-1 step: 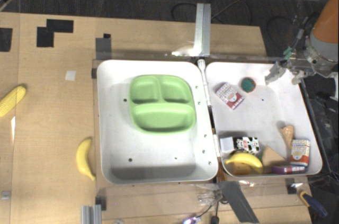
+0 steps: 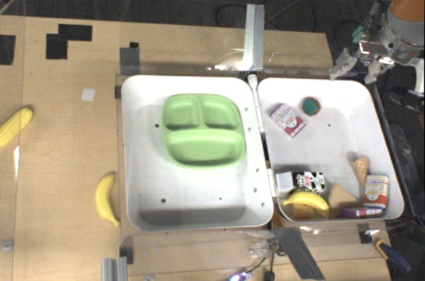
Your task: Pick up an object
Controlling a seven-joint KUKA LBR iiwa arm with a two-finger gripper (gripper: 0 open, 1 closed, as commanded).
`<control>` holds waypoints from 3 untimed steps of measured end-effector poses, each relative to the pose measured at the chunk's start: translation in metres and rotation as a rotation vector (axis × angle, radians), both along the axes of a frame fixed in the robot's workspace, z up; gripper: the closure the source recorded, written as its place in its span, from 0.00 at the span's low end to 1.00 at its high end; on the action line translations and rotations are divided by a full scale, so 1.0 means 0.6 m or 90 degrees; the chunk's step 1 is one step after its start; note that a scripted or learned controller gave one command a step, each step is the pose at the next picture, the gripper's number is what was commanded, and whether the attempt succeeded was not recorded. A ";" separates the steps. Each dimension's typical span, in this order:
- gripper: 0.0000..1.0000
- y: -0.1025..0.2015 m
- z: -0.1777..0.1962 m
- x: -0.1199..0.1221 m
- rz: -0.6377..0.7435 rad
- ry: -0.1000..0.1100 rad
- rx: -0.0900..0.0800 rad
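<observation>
**A:** Where is the arm, and how is it posed?

**B:** The arm (image 2: 406, 4) enters at the top right corner. Its orange band sits at the frame edge, with the grey wrist below it. The gripper (image 2: 356, 67) hangs over the far right corner of the right bin (image 2: 345, 115), just above the rim, pointing down and leftward.

**A:** Is the pincer apart or together? Does it hold anything?

**B:** Its two pale fingers (image 2: 343, 64) stand apart, with a clear gap between them. Nothing sits between them, and they touch no object.

**A:** What could be picked up?

**B:** The right bin holds several things. Near its far side lie a small red and white packet (image 2: 287, 119) and, just beside it, a round dark green object (image 2: 310, 105). Along the near edge sit a yellow banana (image 2: 306, 202), a small black and white carton (image 2: 309, 181) touching it, a tan wedge (image 2: 342, 194), an ice cream cone (image 2: 360, 168), a small can (image 2: 376, 188), and a purple item (image 2: 360, 211). All are well apart from the gripper.

**A:** And the left bin?

**B:** The left bin (image 2: 143, 160) holds a green divided tray (image 2: 202, 129). On the bench to its left lie another banana (image 2: 105, 198) and a corn cob (image 2: 14, 126).
</observation>
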State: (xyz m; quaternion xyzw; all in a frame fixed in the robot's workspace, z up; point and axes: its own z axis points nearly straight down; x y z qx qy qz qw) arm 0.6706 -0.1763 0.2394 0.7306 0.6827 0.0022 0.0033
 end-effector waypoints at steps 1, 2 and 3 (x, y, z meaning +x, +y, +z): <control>0.00 0.052 -0.210 -0.078 0.104 0.001 0.000; 0.00 -0.022 -0.114 0.001 -0.024 -0.001 0.000; 0.00 0.059 -0.253 0.001 0.080 -0.001 0.000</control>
